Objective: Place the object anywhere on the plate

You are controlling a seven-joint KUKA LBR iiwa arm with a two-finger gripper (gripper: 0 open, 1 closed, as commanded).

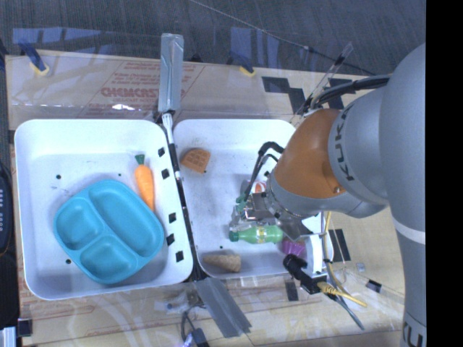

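Potato-like brown lump (223, 262) at near edge of right bin (217, 194). Green bottle (257, 234) lying flat just beyond, purple item (292, 248) beside it. Hand (249, 210) low over bottle, touching or nearly; whether it holds bottle, cannot tell. Bottle looks like likely target. Advice: grip across middle, lift clear of divider between bins, carry left. Blue plate (108, 230) in left bin (43, 194), carrot (145, 184) just beside its far edge. Bread piece (195, 159) farther back.

in the left bin (32, 143) the plate (108, 230) lies with a carrot (145, 185) beside it; my claw (249, 210) hangs over the right bin (217, 136), above a bottle (257, 234).
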